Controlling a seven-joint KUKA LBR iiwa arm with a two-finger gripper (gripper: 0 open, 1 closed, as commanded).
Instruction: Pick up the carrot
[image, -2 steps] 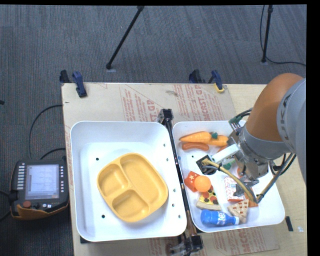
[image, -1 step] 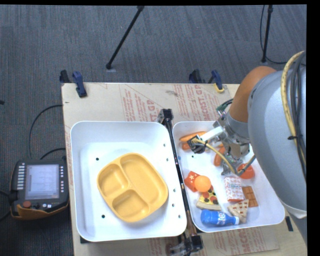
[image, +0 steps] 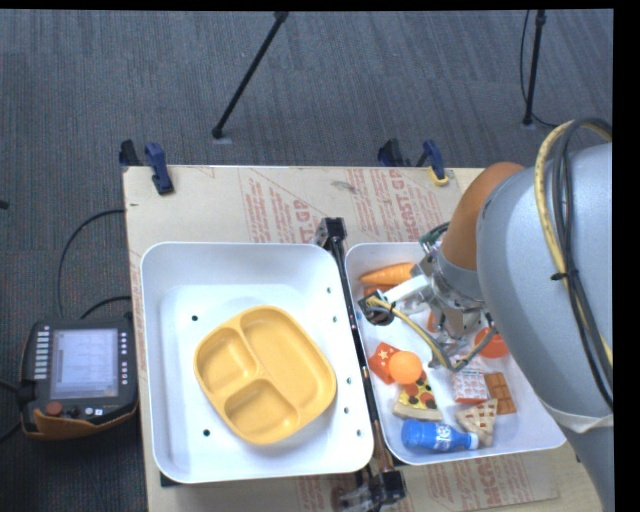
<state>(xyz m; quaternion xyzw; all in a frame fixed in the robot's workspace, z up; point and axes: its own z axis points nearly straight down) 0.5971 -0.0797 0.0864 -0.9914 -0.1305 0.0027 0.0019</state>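
In the camera view, the carrot (image: 387, 273) lies at the far-left corner of the right bin (image: 530, 425), just left of the end effector (image: 455, 335). Whether the end effector is open or closed cannot be told. A yellow divided plate (image: 264, 373) sits in the left bin (image: 170, 300).
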